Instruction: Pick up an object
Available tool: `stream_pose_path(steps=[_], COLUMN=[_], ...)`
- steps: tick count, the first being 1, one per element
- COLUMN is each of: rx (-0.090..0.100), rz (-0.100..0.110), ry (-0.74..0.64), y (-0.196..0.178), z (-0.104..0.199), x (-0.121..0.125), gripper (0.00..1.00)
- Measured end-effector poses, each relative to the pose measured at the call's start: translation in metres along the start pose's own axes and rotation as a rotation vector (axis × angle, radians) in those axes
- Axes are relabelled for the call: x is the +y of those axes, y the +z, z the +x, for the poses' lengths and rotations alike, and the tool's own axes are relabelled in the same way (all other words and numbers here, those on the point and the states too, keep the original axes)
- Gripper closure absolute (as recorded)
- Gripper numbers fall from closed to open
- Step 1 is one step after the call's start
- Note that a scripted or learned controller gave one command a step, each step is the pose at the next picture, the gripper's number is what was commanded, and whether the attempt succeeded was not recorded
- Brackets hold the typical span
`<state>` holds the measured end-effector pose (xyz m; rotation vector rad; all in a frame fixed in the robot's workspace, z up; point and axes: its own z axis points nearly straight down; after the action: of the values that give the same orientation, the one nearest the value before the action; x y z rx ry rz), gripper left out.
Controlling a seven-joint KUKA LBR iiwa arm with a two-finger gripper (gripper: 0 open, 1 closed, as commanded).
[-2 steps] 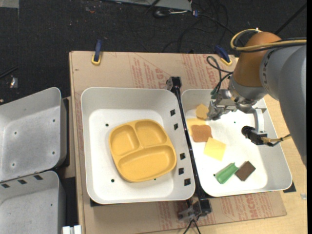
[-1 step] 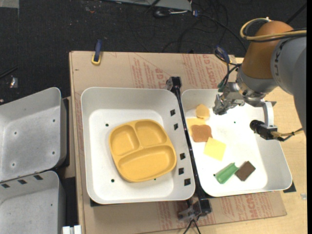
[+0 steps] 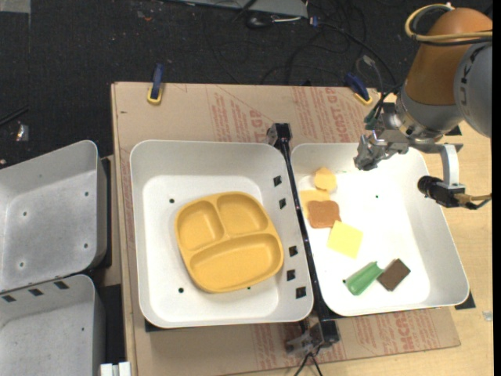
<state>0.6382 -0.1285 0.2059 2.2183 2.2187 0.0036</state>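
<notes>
On the cardboard-covered bench (image 3: 211, 104) sit two shallow white plastic bins with rounded corners. Left bin (image 3: 149, 288) holds a glossy yellow divided plate (image 3: 228, 241) with three compartments, lying flat and a little askew. Right bin (image 3: 446, 284) holds five small pieces: a pale yellow square block (image 3: 345, 239), a brownish-orange square (image 3: 322, 213) touching its upper corner, a round yellow-orange piece (image 3: 324, 181) just above that, a green cylinder (image 3: 362, 277) and a dark brown block (image 3: 393, 274) side by side near the front. Gripper (image 3: 366, 161) hangs over the right bin's back edge, near the round piece; whether its fingers are apart or together, I cannot tell.
</notes>
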Motion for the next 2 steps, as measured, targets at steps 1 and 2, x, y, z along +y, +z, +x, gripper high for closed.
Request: stream_pose_path(steps=[1, 2], rx=[0.0, 0.0], rz=[-0.001, 0.0], ry=[-0.002, -0.002], y=[-0.043, -0.072], z=[0.0, 0.0], x=[0.002, 0.003], gripper=[1.0, 1.0])
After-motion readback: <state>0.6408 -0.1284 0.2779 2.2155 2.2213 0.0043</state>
